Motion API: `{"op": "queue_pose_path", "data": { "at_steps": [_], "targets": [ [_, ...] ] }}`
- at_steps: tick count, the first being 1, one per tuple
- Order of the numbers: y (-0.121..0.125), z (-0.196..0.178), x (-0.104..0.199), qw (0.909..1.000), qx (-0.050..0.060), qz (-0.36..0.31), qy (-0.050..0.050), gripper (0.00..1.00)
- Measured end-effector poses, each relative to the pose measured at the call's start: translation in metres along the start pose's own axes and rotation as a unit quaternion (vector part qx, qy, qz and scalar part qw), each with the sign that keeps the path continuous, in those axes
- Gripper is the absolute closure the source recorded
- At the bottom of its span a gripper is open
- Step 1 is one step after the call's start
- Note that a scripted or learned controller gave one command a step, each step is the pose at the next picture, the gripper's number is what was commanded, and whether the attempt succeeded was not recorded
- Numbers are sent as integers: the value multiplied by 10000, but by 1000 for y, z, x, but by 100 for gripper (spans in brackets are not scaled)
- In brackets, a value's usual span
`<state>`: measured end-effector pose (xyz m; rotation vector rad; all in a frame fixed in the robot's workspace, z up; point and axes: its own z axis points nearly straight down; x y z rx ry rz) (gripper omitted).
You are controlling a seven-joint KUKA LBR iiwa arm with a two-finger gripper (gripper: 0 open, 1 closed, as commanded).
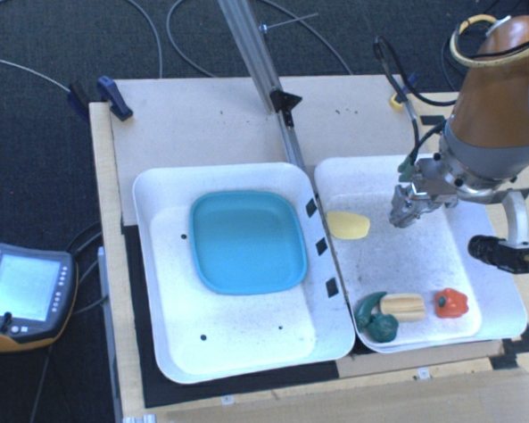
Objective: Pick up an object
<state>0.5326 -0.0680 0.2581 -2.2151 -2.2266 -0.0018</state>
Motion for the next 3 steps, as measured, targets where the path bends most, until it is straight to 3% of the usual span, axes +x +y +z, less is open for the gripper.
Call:
{"op": "queue_pose_path", "data": {
  "at_steps": [2,3],
  "targets": [
    [-14,-5,102,10000,-1,0,1,100],
    [-22,14,155,10000,8,1,-3,100]
  ]
}}
